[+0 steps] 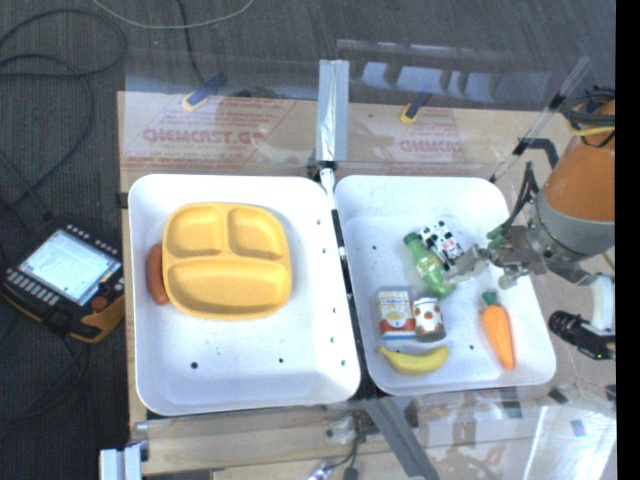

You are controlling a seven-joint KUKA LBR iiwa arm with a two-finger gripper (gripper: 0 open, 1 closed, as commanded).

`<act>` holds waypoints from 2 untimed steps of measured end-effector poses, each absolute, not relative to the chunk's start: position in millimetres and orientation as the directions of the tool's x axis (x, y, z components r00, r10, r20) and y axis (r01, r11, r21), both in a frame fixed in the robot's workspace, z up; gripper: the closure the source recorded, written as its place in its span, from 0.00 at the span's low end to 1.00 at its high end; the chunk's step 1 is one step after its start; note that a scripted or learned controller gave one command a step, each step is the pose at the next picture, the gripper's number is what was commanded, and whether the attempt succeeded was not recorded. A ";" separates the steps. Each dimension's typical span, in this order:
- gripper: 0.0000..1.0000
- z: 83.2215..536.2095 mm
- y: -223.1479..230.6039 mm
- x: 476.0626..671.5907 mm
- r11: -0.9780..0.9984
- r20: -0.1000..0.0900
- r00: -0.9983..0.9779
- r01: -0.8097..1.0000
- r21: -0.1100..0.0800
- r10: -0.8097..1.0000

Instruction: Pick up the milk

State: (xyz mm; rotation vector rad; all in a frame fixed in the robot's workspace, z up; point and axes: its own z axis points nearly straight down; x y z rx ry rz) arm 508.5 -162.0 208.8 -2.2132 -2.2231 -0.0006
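grey arm [575, 230], orange band [590, 178]

Mirrored "CHEMCAST" print on the protective sheet [200, 138].

Floor [60, 108]: dark grey carpet, ribbed texture.
Cables [170, 13]: thin loops lying on floor, upper left.
Bench [250, 133]: pale board top with faded red lettering.
Pendant [65, 278]: screen lit, resting on floor left of bench.
Light: even, soft glare on clear sheeting at bench's far edge.
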 end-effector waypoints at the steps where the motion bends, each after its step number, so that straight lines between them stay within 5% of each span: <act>1: 0.00 250.1 -134.2 601.4 0.023 0.000 -0.023 1.000 -0.001 1.000; 2: 0.00 156.2 -179.5 612.9 0.205 -0.002 -0.205 0.979 -0.002 0.979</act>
